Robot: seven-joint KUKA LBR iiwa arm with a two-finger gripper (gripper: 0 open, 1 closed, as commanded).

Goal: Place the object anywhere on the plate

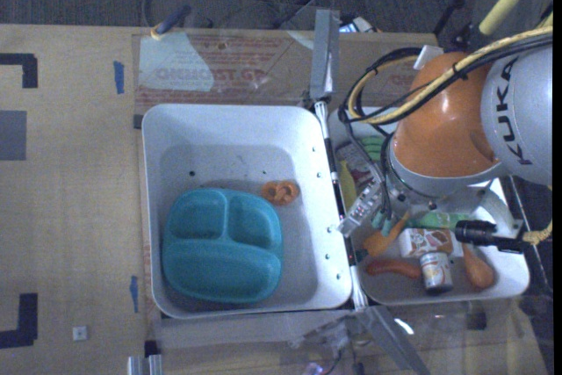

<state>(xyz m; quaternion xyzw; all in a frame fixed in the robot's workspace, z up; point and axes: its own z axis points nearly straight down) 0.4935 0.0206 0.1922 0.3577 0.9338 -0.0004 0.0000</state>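
Observation:
A teal divided plate [224, 245] lies in the left bin [228, 132], toward its front. A small orange pretzel-shaped piece [280, 191] rests on the bin floor, touching or just off the plate's far right corner. My arm's orange wrist [443, 127] hangs over the right bin [509, 281]. Below it, the gripper [362, 208] sits low at that bin's left side, near the wall between the bins. The wrist hides most of it. Nothing lies on the plate.
The right bin holds several items near the gripper: a red-brown sausage [395, 268], a small can [435, 270], an orange carrot-like piece [477, 268], a printed box [430, 241] and a yellow item [347, 184]. Cables [386, 92] loop behind the wrist.

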